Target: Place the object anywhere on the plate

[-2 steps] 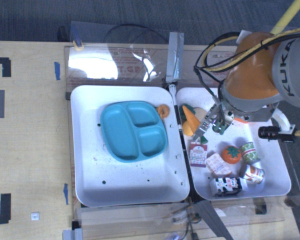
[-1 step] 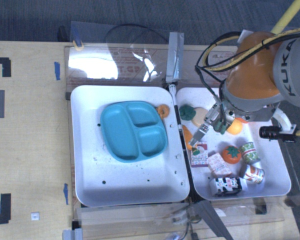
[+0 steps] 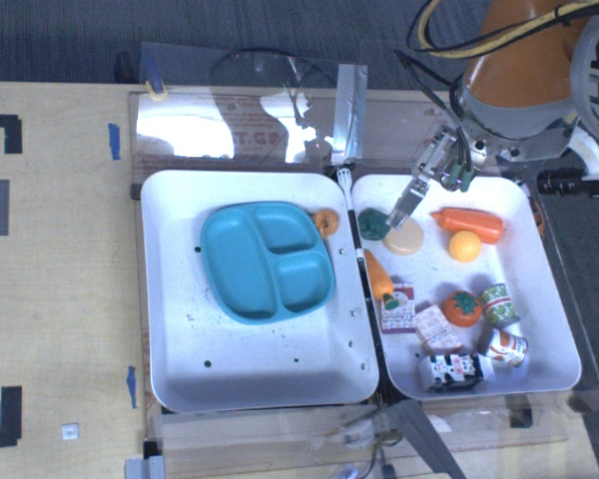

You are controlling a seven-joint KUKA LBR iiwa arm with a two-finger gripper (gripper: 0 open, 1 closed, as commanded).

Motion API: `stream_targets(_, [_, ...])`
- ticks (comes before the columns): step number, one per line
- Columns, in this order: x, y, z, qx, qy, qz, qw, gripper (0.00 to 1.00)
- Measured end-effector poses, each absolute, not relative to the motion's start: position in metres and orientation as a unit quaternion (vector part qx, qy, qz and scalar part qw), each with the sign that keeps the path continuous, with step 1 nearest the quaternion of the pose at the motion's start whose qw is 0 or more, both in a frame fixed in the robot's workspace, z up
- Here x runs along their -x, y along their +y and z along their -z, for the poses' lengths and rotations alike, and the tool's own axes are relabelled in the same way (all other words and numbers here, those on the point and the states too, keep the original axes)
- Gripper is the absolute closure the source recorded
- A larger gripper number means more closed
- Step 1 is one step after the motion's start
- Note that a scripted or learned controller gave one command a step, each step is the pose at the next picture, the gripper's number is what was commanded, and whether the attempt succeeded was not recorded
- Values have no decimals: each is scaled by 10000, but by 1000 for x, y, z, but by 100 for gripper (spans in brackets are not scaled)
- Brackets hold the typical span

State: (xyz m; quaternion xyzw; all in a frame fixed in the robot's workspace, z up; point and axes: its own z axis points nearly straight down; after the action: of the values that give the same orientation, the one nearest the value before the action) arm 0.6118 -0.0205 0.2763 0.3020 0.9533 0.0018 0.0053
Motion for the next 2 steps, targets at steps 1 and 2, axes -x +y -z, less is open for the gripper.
stream_targets(1, [-644,57,-230,-2025,9793,-13,24,0])
stream_targets(2, [-641,123,-183,-839,9965,-6,-4,0])
